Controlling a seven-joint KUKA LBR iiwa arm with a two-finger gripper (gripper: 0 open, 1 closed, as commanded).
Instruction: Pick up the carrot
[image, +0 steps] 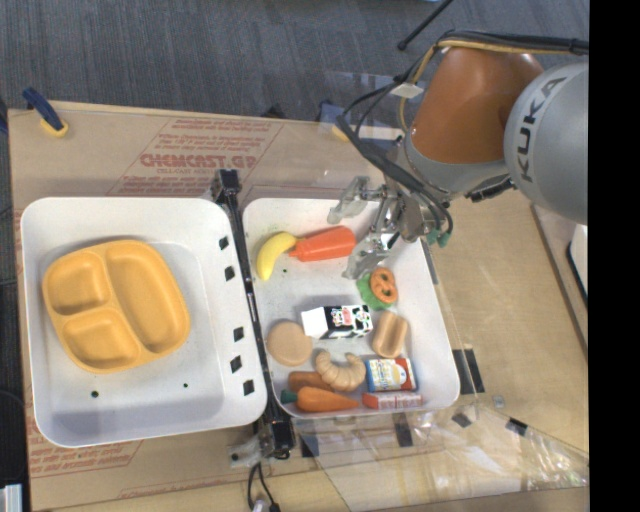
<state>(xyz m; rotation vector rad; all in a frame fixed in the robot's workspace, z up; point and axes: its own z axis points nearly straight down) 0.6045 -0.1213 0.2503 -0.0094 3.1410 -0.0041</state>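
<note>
A long orange-red carrot (320, 244) lies at the back of the right bin (440, 345), next to a yellow banana (272, 254). A second, smaller orange carrot-like piece (325, 401) with a green end lies at the bin's front. My gripper (357, 233) is over the back of this bin, open, with one silver finger (348, 203) behind the long carrot's right end and the other in front of it. That end sits roughly between the fingers. I cannot tell whether they touch it.
The right bin also holds an orange slice-shaped toy (382, 286), a milk carton (338, 320), a bread roll (390, 335), a round biscuit (290, 343), a croissant (342, 370) and a small can (390, 374). A yellow divided plate (115, 303) lies in the left bin (205, 385).
</note>
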